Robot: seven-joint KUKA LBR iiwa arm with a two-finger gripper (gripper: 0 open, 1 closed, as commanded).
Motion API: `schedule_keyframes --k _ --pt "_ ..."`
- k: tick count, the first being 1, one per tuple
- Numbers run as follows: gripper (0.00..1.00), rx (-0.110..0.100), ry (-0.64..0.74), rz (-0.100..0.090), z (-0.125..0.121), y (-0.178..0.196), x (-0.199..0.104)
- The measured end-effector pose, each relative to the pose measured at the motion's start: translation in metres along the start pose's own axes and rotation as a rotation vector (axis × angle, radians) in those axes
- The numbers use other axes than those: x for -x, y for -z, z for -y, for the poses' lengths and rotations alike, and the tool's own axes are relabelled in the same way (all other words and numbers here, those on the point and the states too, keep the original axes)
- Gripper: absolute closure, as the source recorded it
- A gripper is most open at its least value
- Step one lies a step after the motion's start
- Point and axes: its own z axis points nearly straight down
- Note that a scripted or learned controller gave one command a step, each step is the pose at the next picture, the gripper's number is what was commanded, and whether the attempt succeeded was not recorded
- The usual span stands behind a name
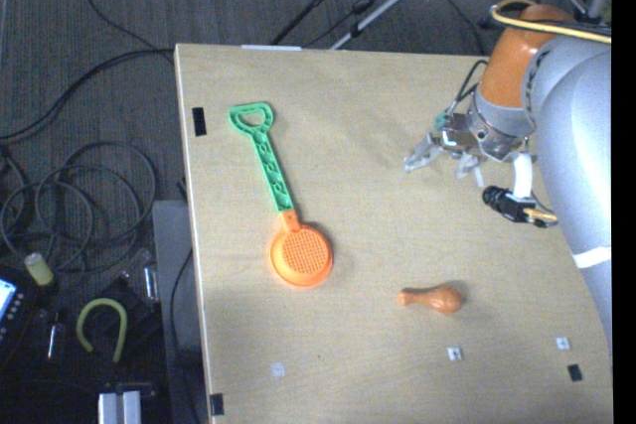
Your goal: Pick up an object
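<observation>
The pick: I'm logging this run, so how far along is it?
Nothing looks picked yet. The green-handled strainer and the orange drumstick both lie flat on the bench. The gripper sits near the right side, apart from both, with nothing seen between its fingers. Left: move over one object, close on it and lift.

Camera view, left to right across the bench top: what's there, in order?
Green-handled strainer with orange head → small orange drumstick-shaped toy → gripper, hanging above the surface at the right, with the arm's orange band behind it.
</observation>
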Motion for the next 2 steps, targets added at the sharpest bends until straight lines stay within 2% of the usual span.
schedule_keyframes --k 1,2 --pt "0.00 0.000 0.000 0.001 0.000 0.000 0.000" --pt "0.00 0.003 0.381 0.001 -0.003 0.001 0.025"
